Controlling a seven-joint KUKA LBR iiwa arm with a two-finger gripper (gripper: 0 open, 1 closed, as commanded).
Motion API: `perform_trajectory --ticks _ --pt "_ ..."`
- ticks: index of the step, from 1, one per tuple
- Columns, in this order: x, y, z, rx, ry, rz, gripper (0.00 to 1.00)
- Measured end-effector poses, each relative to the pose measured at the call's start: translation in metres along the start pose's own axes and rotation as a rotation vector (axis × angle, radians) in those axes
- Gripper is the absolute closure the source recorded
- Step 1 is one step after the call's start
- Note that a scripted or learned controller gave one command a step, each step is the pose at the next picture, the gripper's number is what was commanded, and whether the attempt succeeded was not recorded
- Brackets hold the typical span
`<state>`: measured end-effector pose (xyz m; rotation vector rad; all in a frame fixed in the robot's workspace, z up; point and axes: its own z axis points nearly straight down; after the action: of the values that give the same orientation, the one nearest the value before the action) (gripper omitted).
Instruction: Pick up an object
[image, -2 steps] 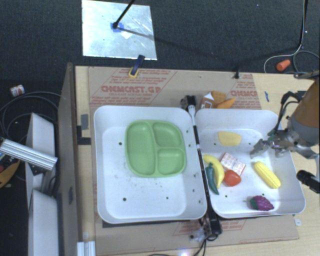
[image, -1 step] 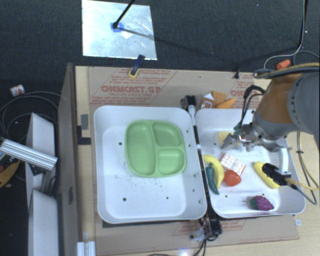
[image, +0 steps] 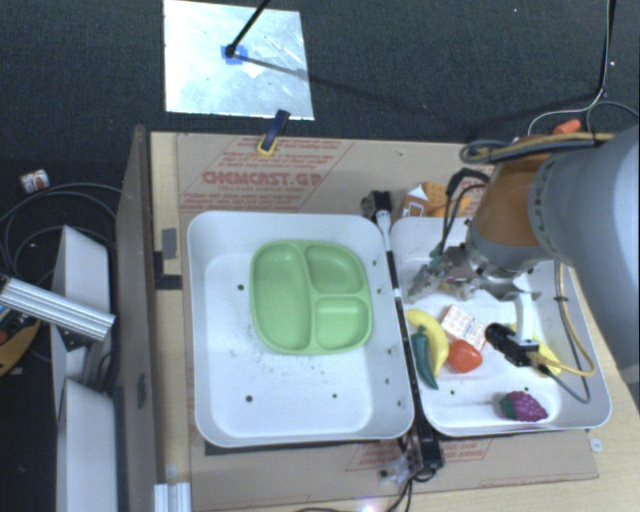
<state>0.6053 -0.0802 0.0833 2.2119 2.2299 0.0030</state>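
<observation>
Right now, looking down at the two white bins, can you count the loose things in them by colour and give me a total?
Green: 2, the divided plate in the left bin and the pepper in the right bin
Yellow: 1, the banana
Red: 1, the tomato
Purple: 1, the grapes
Red and white: 1, the small carton
Total: 6

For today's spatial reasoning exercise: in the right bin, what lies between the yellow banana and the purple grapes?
In the camera view, the red tomato lies between the banana and the grapes, touching the green pepper beside it.
</observation>
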Motion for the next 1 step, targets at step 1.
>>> perform_trajectory --ticks 1 --pt "-0.0762 -0.0256 -0.0013 0.002 -0.001 0.013 0.0"
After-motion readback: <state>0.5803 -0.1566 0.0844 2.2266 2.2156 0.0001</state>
